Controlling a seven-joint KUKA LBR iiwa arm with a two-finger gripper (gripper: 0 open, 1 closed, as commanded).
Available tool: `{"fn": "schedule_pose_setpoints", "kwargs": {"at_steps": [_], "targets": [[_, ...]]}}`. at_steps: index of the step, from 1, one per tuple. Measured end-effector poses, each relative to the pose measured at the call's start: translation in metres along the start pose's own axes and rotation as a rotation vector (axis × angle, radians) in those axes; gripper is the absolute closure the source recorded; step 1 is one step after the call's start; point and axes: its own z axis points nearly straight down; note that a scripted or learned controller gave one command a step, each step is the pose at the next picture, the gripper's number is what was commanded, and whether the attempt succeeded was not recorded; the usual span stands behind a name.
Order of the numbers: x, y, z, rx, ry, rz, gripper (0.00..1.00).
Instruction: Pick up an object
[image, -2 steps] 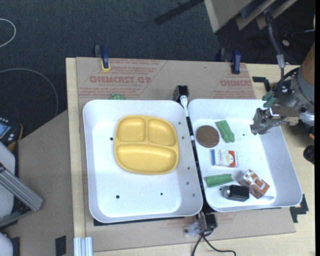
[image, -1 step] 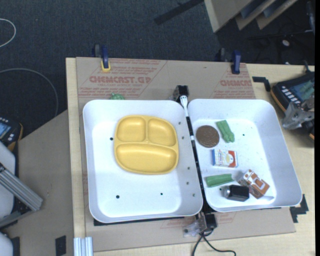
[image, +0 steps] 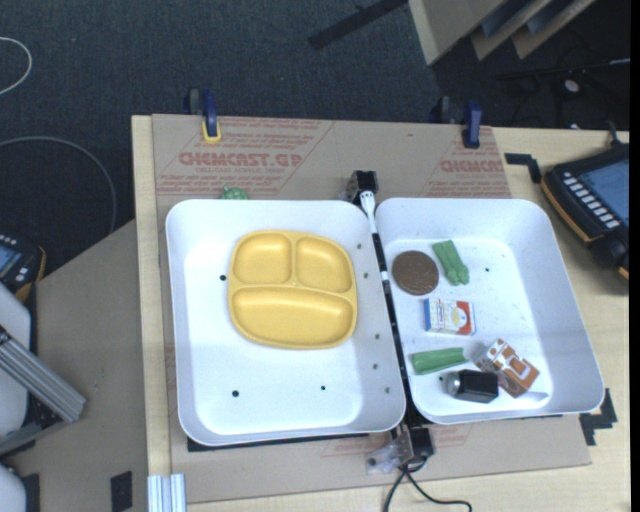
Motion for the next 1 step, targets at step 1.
{"fn": "schedule_pose_setpoints", "kwargs": {"at_steps": [1], "targets": [[0.0567,-0.0026,0.1376,0.02,0.011,-0.009,1.0]]}}
